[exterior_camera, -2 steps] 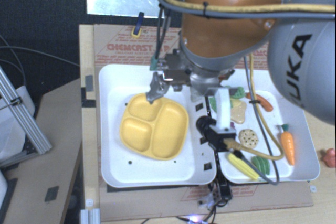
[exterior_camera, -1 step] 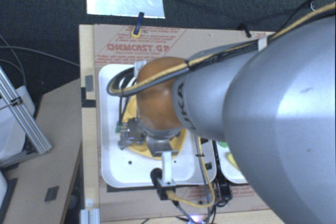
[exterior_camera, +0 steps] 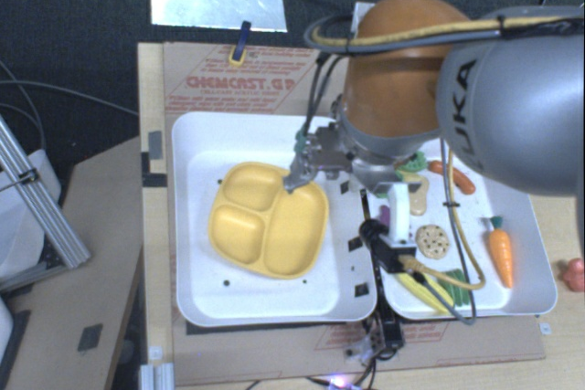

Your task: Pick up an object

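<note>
The yellow divided plate lies in the left bin, frame centre-left; it looks light, stiff and slick, best pinched at its thin upper-right rim. The gripper hovers there; finger state: cannot tell

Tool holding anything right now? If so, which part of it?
Cannot be told. The tool sits at the upper right rim of the yellow divided plate in the left bin, but no grip on it is visible.
</note>
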Robot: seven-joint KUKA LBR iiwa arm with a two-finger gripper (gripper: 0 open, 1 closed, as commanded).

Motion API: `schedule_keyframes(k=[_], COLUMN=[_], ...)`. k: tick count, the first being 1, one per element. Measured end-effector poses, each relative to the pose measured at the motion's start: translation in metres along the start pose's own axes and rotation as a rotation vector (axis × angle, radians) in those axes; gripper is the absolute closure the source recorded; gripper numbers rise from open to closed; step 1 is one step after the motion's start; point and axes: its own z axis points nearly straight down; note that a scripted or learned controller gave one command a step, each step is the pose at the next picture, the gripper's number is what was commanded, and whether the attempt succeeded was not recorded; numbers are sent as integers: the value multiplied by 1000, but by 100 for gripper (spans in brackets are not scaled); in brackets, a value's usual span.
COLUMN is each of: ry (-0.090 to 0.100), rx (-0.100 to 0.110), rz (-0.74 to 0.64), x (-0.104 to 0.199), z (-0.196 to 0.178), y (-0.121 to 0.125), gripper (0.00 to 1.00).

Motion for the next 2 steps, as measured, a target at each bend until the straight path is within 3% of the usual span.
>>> schedule_keyframes(k=[1, 2], ry=[5, -5], rx=[2, 29], rz=[-15, -8], x=[16, 10], z=[-100, 114], y=[-32, -39], gripper=[0, 0])
